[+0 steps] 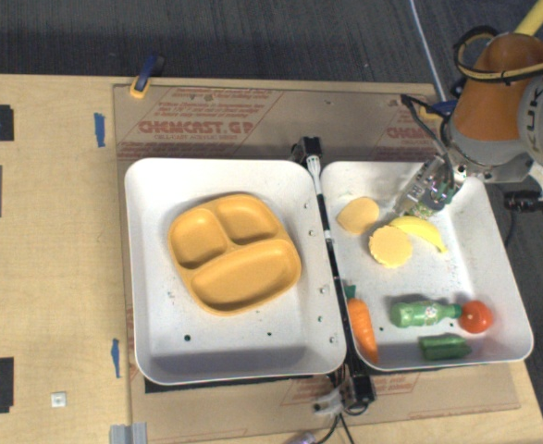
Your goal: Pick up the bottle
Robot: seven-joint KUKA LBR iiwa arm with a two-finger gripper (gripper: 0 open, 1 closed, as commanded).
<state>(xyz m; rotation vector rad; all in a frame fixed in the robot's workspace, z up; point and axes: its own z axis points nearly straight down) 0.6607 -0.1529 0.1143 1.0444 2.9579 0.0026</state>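
Well right of centre, the green plastic bottle (424, 314) lies on its side in the lower part of the right white bin (498, 248), beside a red tomato (475, 317). The gripper (425, 195) hovers above a yellow banana (421, 230); whether it grips anything, I cannot tell.

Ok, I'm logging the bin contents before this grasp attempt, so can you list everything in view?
Bins: 2, white, side by side on the bench.
Divided plate: 1, yellow, left bin.
Round pieces: 2, yellow, right bin's far half.
Banana: 1, yellow, beside them.
Bottle: 1, green, lying in right bin's near half.
Tomato: 1, red, at bottle's right end.
Carrot: 1, orange, right bin's left edge.
Green block: 1, near wall.
Gripper: 1, above the banana.
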